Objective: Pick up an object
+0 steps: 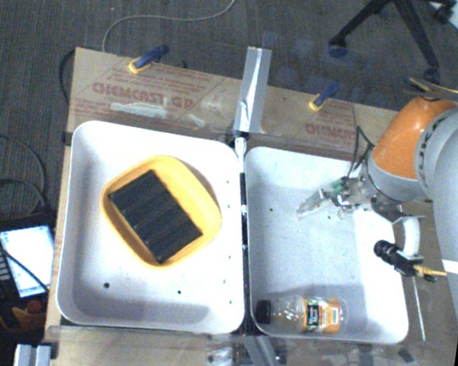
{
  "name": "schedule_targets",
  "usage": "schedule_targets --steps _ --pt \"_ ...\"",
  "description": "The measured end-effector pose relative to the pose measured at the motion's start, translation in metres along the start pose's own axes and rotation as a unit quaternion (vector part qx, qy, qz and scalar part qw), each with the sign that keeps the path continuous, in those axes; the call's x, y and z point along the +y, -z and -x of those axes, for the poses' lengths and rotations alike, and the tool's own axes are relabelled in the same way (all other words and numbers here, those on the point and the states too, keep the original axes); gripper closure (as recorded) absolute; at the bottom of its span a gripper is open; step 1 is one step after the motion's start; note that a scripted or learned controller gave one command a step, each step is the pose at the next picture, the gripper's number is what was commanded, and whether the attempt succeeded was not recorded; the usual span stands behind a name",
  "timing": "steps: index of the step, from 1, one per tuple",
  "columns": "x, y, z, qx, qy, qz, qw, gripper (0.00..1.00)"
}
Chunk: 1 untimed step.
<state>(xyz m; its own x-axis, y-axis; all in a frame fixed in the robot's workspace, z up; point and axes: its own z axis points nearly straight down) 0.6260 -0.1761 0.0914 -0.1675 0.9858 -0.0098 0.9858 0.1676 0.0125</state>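
Over the right bin [378, 324], the arm [449, 164] reached in from the right, its orange band sitting above the wrist, and the gripper [322, 199] hung above the bin's upper middle. Whether it was spread or pressed together could not be told, as it showed small and blurred; nothing could be seen between its tips. Against the near wall of that same bin lay a clear plastic bottle [303, 313] on its side, dark cap pointing left and an orange label around its body, well apart from the gripper. A black fitting [395, 256] stuck out near the bin's right edge. Beside it, the left bin [77, 283] carried a yellow dish [203, 195] with a dark ribbed slab [156, 215] resting inside it, turned at a slant. Both bins sat side by side on the table [164, 100], where two blue-and-yellow clamps [148, 58] gripped the far edge. On the floor at the left lay a tablet [23, 256] among cables.
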Motion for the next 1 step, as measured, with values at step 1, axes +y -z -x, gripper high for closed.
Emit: schedule_targets --steps 1 --pt "-0.0454 0.113 0.0419 0.003 -0.051 -0.006 0.9987 0.0"
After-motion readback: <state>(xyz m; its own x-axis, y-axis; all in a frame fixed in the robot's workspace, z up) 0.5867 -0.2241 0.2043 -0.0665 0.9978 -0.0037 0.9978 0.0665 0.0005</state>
